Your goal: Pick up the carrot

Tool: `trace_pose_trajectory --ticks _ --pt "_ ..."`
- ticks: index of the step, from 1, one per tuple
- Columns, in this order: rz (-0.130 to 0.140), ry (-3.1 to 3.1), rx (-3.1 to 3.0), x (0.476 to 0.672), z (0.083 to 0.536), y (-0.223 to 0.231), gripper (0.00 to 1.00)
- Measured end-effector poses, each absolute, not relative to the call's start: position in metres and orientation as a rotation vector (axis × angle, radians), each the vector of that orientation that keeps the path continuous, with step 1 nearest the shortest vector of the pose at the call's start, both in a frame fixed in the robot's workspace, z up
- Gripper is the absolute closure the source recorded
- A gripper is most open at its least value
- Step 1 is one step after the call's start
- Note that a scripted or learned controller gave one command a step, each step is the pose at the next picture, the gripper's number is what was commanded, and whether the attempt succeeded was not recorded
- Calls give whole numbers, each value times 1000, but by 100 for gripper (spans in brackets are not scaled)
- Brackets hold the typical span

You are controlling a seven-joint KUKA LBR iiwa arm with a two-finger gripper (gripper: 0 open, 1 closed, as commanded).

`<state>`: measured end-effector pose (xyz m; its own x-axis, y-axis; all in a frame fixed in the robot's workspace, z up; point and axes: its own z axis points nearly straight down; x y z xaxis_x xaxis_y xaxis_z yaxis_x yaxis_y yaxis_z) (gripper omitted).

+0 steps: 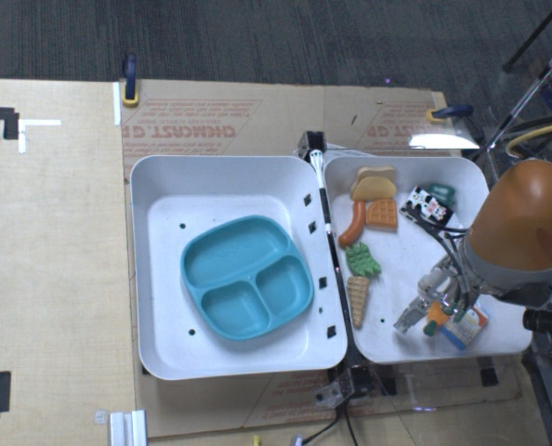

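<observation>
carrot [434, 321]: small orange piece, near front of right bin [387, 342], right at claw tips
claw [431, 307]: down in right bin, over carrot; grip state cannot tell
cone [358, 299]: front left of right bin
broccoli [361, 262]: just behind cone
sausage [352, 223]: behind broccoli
waffle [380, 214]: beside sausage
plate [246, 277]: teal, three sections, in left bin [155, 249]

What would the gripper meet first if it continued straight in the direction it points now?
Probably the bare floor of the right bin: the gripper points down and left, and the cone lies further along. Depth is unclear.
</observation>
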<state>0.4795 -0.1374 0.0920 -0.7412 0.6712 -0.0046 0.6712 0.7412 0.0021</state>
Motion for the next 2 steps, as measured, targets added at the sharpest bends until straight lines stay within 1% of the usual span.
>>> trace_pose_trajectory --ticks 1,2 --pt "2 2918 1136 482 101 -138 100" --pt "0 3018 851 539 192 -79 100"
